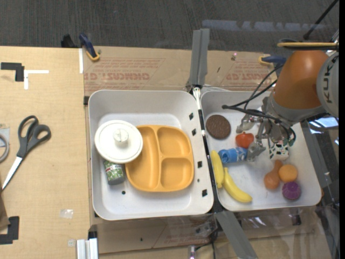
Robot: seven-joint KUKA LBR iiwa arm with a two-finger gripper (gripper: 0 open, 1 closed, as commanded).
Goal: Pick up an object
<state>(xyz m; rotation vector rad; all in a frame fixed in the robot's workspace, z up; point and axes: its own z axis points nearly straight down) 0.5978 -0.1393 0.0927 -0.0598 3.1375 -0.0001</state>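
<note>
While the gripper (264, 139) hangs low over the right bin (310, 161), with the small red fruit (244, 140) just off its left side and the blue cylinder (233, 155) a little below that, the sensible course is to choose one thing that stands apart and come down squarely over it. Whether its fingers are spread or pressed together I cannot tell, for the metal parts and cables blur into one tangle; nothing shows between them, so I judge that nothing is held yet. Taking the red fruit as landmark: the brown disc (218, 126) lies up and to its left, flat and dull, poor for pinching from above. The blue cylinder, just below the fruit, looks glossy and lies on its side, so it may roll unless gripped across its width. The bananas (226, 179), two it seems, sit further below along the bin's left wall, curved, smooth and yellow, close together, with the wall crowding one finger. Well to the lower right of the fruit are two orange fruits (280, 176) and a purple one (291, 190), all round, touching or nearly so, and likely to slip aside. The red fruit, being small, round and nearest, seems the best target if the fingers straddle its middle. Far left of it, the other bin (97, 161) carries a yellow divided tray (161, 158), a white lidded bowl (118, 141) and a small green-labelled jar (114, 172).
</note>
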